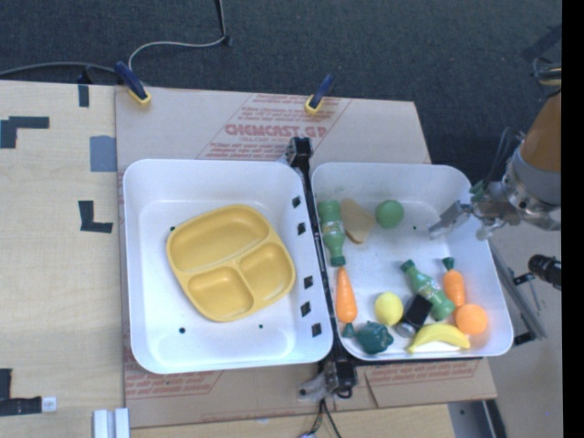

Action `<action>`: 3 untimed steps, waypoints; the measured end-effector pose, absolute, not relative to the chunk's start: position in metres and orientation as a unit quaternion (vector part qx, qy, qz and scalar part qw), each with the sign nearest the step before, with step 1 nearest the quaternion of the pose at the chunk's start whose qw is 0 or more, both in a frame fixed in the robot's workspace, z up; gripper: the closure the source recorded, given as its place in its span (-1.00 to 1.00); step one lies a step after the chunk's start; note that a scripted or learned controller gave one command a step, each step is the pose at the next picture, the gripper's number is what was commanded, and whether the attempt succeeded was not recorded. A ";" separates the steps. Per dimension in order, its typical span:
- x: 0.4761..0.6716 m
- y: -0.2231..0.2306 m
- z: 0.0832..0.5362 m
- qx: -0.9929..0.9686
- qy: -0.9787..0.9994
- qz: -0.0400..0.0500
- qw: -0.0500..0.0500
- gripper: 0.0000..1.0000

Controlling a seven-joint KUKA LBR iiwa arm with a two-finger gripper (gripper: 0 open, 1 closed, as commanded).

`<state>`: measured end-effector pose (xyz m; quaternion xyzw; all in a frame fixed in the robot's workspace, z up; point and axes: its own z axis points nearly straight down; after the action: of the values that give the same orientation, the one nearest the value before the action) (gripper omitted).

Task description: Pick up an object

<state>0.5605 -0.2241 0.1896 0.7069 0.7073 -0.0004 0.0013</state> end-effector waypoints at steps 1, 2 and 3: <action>0.528 -0.173 0.088 0.707 0.708 0.000 -0.001 -1.00; 0.592 -0.224 0.188 0.707 0.707 0.000 0.002 -1.00; 0.545 -0.203 0.093 0.706 0.708 0.001 -0.002 -1.00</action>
<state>0.5453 -0.2025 0.0932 0.7062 0.7081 0.0011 -0.0018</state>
